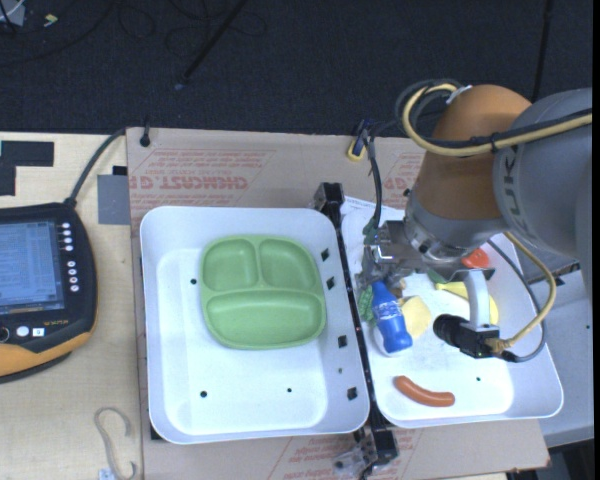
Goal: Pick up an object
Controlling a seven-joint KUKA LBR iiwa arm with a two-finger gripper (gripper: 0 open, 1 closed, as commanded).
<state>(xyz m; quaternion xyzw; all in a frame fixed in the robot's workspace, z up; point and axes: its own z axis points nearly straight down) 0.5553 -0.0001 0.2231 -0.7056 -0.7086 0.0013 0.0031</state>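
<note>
The claw point(385, 256) hangs low over the left part of the right bin point(525, 400), and whether it is spread or pressed together cannot be told. Just below it lies a blue bottle point(391, 324), touching a yellow piece point(417, 316). A reddish sausage point(423, 392) lies nearer the bin's front edge. A green divided plate point(263, 293) sits in the left bin point(180, 408).

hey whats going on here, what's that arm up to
A grey and orange robot arm reaches into the right bin, its pincer right by a blue bottle beside a yellow item. Whether it grips anything is hidden. A sausage lies nearer the front. The left bin holds a green divided plate.
</note>
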